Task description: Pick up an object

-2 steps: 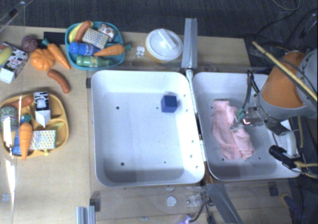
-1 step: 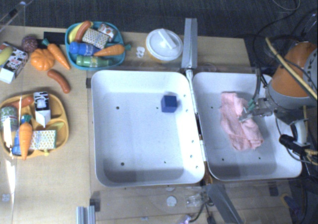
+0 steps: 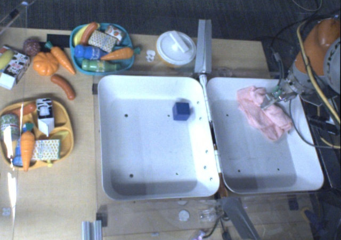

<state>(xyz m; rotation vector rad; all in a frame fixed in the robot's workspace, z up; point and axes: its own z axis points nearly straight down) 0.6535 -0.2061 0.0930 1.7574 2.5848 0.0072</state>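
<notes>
Over the right bin [image 3: 298, 180], seen from the fixed camera above, the gripper [image 3: 276, 97] hangs at the upper right edge of a crumpled pink cloth [image 3: 264, 112]. How wide it stands, and whether it has any fabric, cannot be told. The cloth lies just left of and below the tool, touching or nearly so, its long axis slanting from upper left to lower right. A blue cube [image 3: 181, 110] sits in the left bin [image 3: 154, 180], well apart. No writing is legible.
</notes>
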